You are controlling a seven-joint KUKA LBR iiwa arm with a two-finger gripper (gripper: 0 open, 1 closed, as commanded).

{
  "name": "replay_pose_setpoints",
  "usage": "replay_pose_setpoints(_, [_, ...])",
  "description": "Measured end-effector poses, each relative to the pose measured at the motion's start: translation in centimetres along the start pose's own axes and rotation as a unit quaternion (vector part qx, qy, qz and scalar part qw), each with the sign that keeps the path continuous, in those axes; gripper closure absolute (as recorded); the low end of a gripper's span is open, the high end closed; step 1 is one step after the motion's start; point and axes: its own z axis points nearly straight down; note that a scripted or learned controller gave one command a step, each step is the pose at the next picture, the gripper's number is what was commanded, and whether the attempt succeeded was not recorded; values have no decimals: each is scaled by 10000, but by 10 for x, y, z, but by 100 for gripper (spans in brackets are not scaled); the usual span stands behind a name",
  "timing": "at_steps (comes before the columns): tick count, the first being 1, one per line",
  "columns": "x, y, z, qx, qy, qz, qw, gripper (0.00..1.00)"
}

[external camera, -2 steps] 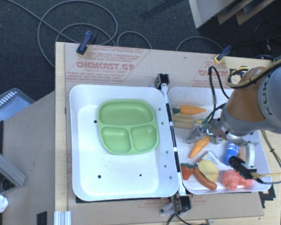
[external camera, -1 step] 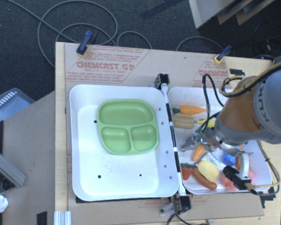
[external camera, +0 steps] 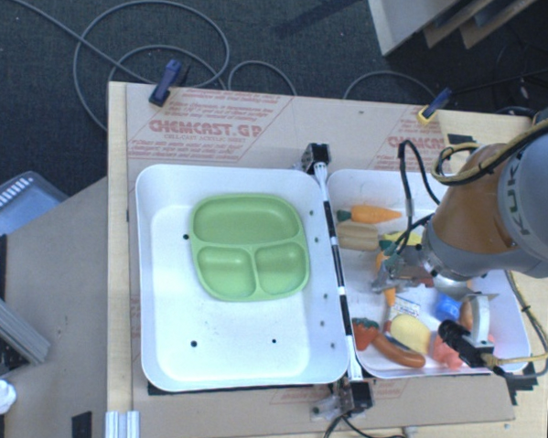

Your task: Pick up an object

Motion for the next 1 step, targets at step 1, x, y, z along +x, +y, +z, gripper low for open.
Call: replay_pose_setpoints(1, [71,2,-120,-4,1,-9,10000,100])
